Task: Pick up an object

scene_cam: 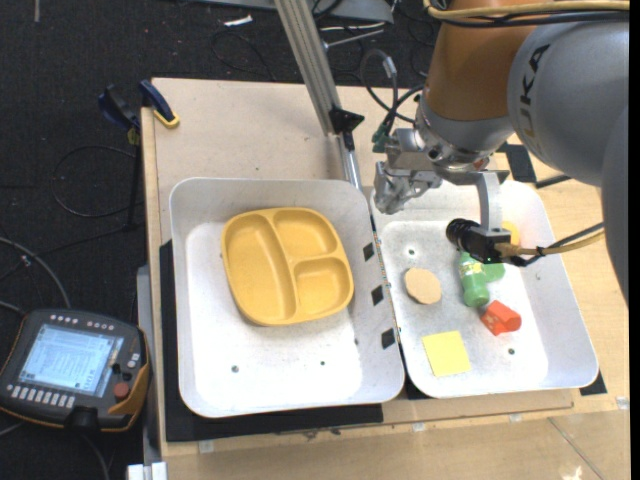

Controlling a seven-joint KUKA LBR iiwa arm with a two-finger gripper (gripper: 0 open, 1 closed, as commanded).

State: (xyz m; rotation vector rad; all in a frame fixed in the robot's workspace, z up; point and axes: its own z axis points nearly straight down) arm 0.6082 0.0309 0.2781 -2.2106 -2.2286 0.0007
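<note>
Gripper (397, 196): metal, hanging below the grey and orange arm over the far left corner of the right bin (545, 353); whether it is wide or narrow cannot be told, and nothing is seen in it.
Green bottle (475, 283): smooth plastic, rounded, lying in the right bin's middle; long axis runs far to near, slightly slanted, its far end partly hidden.
Tan disc (423, 287): flat, roundish, matte, bread-like, just left of the green bottle and apart from it.
Red block (501, 317): small, boxy, orange-red, just beside the bottle's near end; long axis slants from far left to near right.
Yellow square (445, 353): thin, flat, matte, near the bin's front edge, its sides a little turned.
Yellow tray (287, 265): glossy plastic, rounded rectangle with three compartments, in the left bin (200, 358); the long compartment lies on the view's left, running far to near.
Bins: shallow, white, speckled, with rounded corners, touching side by side on the pale wooden bench (230, 128).
Pendant (68, 365): grey, with a lit screen, beside the bench at lower left.
</note>
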